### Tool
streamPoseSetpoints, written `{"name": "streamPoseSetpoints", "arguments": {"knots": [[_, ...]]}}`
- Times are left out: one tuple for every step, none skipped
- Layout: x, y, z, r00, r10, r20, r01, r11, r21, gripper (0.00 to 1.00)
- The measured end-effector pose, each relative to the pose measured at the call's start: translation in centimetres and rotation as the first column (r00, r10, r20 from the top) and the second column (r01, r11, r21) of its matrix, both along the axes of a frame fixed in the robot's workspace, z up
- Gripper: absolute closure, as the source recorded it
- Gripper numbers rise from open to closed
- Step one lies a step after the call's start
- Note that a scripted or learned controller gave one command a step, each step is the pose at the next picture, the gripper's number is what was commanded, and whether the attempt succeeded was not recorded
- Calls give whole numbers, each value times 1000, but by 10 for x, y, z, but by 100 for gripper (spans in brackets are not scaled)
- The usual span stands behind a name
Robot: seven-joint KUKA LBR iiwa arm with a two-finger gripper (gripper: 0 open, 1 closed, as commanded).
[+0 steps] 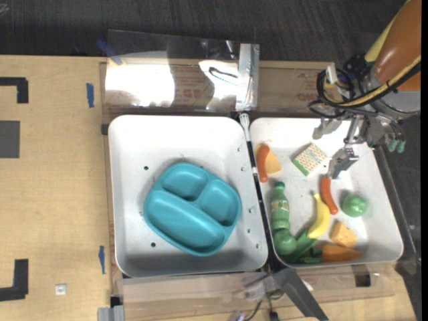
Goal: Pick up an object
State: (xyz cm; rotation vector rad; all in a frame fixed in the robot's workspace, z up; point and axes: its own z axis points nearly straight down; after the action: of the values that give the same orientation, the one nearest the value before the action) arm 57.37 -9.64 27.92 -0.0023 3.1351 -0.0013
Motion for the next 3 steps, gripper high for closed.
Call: {"name": "streamPoseSetpoints", "arguments": {"knots": [[-51,-41,-129,1000,-8,-10,8,1000,2,0],[-84,-39,-183,997,73,9,-73,997,-3,0],[-84,-47,-188,994,104,17,-104,995,-3,0]]}}
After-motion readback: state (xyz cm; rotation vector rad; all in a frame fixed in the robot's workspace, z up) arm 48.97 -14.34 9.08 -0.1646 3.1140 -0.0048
